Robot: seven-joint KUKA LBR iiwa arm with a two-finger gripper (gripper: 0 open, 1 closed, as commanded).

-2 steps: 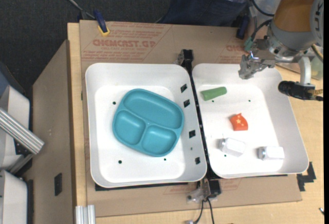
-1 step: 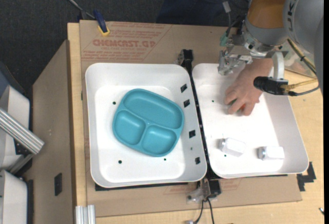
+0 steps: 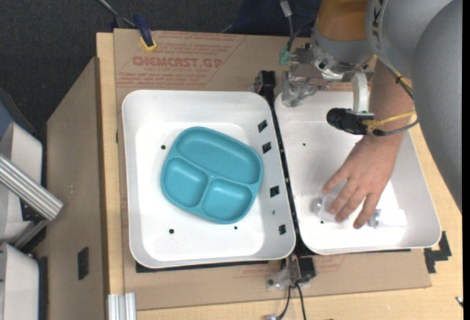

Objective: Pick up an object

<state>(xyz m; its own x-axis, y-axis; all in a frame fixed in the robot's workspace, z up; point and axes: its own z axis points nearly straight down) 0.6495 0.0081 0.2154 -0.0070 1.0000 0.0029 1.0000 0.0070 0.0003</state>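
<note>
Gripper (image 3: 297, 93) hovers at the right bin's (image 3: 418, 234) far edge, grip state unclear. A person's hand (image 3: 360, 183) covers small objects there; better to target the teal divided plate (image 3: 211, 174) in the left bin (image 3: 139, 164).

Printed in red along the far edge of the cardboard sheet (image 3: 176, 54), up and left of the hand (image 3: 358, 183): "CHEMCAST GP", with a line of smaller red print above, too small to read.
</note>
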